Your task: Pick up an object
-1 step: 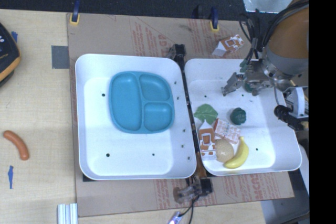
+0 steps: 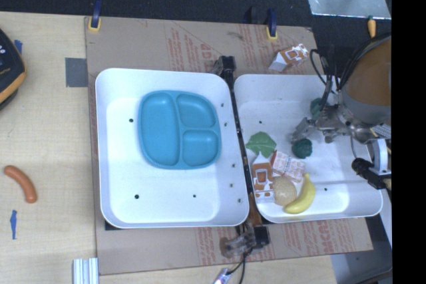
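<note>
Camera view: metal tool (image 2: 305,133), grip state unclear, above round dark-green object (image 2: 303,148) in glossy right bin (image 2: 333,204).

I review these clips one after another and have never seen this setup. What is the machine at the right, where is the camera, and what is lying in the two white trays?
The picture comes from one fixed camera above the bench, looking down at a slant. The grey and orange shape at the right is a robot arm reaching in; its gripper hangs over the right bin, close to a dark green ball. Whether it grips anything is not clear from here.

The left bin holds a blue divided plate. The right bin also holds a green leaf, a few small orange-and-white packets, a pale round piece and a banana.

Outside the bins, a sausage lies on the bench at the left, and another packet lies behind the right bin.
</note>
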You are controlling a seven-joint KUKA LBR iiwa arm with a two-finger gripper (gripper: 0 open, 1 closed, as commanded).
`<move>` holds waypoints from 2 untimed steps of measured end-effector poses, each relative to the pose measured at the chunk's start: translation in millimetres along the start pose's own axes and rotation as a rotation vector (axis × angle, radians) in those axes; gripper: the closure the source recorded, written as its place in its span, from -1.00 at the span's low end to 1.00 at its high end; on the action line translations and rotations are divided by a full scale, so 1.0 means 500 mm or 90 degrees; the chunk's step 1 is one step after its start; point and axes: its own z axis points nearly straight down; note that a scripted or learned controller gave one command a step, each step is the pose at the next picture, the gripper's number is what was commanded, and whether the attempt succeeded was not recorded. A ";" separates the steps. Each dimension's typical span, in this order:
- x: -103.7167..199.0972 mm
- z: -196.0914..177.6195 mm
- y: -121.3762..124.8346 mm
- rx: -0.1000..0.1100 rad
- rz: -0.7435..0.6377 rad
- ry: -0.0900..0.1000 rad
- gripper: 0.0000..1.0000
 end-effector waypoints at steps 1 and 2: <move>-0.022 0.040 -0.084 -0.001 -0.001 0.001 -1.00; 0.003 0.038 0.017 -0.002 -0.002 0.000 -1.00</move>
